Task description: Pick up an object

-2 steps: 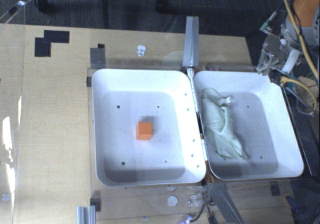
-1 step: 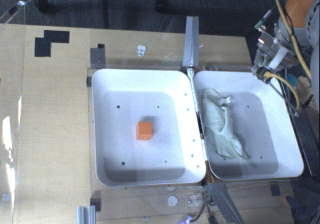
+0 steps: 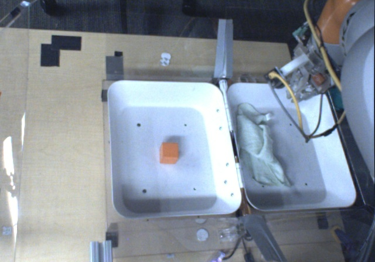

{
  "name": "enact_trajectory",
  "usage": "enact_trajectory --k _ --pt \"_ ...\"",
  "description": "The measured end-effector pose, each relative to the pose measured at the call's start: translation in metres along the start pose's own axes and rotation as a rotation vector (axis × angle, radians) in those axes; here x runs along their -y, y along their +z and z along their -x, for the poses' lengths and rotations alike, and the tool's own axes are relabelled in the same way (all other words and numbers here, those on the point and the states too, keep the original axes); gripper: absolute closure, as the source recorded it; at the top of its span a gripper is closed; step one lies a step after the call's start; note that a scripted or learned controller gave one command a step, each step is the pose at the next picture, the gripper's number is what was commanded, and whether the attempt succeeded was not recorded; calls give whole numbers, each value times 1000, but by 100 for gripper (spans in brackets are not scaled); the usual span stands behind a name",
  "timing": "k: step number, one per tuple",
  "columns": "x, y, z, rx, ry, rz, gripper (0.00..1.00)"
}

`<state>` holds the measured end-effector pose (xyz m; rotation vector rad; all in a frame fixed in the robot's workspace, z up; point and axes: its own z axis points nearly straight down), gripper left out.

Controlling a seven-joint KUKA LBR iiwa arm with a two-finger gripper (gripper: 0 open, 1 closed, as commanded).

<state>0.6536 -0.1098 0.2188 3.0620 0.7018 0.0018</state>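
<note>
orange cube [image 3: 169, 153] left bin [image 3: 126, 196], cloth [image 3: 259, 148] right bin [image 3: 337, 193]

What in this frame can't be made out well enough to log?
- Gripper: its finger state, lost in cables and wrist hardware in the camera view.
- Pale cloth in the right bin: anything beneath it, covered by its own folds.
- Orange block in the left bin: too small for surface detail.
</note>
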Motion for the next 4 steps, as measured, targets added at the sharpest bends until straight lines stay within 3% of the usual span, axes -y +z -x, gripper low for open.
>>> enact_trajectory --k 1,2,3,4 --pt "-13 -1 -2 -3 246 -1 100" --pt "4 64 8 1 248 -1 100" --pt "4 52 6 -2 245 -2 100" --pt "16 0 9 -3 244 -1 100"
